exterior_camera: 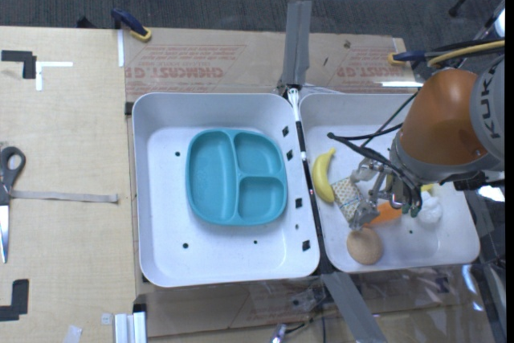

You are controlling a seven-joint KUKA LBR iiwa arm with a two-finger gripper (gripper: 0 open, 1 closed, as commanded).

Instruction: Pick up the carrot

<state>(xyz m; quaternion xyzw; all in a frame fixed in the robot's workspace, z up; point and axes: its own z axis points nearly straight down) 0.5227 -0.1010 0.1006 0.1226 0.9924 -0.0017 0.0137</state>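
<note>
The carrot is a small orange piece lying in the right bin, mostly covered by the arm's wrist. My gripper is down low in this bin, right over the carrot's left end and touching or nearly touching it. From this angle I cannot tell whether the carrot is gripped. The orange band of the arm looms above and hides the bin's right middle.
In the right bin a yellow banana lies at the left, a patterned packet beside the gripper, a tan round object in front, and a white lump to the right. A teal divided plate sits in the left bin.
</note>
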